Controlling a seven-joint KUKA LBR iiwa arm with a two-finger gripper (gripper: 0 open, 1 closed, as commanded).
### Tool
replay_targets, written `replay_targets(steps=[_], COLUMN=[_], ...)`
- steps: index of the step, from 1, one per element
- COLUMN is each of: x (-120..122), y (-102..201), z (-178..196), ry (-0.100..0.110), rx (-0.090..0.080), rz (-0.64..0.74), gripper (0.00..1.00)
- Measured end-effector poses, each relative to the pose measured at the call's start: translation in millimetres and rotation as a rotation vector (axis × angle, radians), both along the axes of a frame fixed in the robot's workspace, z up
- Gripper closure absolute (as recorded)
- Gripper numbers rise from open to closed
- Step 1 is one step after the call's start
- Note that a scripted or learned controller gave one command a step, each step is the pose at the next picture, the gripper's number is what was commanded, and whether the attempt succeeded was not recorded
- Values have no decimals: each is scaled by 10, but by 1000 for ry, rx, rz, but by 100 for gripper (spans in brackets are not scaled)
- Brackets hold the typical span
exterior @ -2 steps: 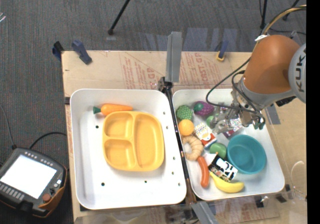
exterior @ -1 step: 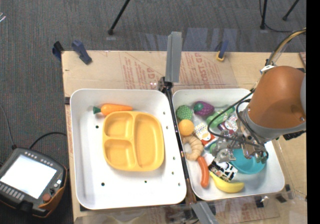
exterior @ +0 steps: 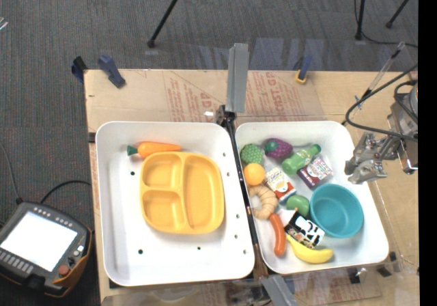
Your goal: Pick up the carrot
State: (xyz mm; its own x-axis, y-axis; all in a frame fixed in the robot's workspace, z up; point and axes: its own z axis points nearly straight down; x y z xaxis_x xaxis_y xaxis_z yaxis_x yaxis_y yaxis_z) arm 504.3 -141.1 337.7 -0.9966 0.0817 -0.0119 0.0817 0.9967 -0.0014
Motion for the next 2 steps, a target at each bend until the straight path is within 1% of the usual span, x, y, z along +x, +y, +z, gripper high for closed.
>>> replay_targets(steps=[1, 2], x=[-279, -275], y=[-740, -679], z=[1450, -669], ry=[-3, 19], rx=[-4, 7], rz=[44, 389], gripper=[100, 100])
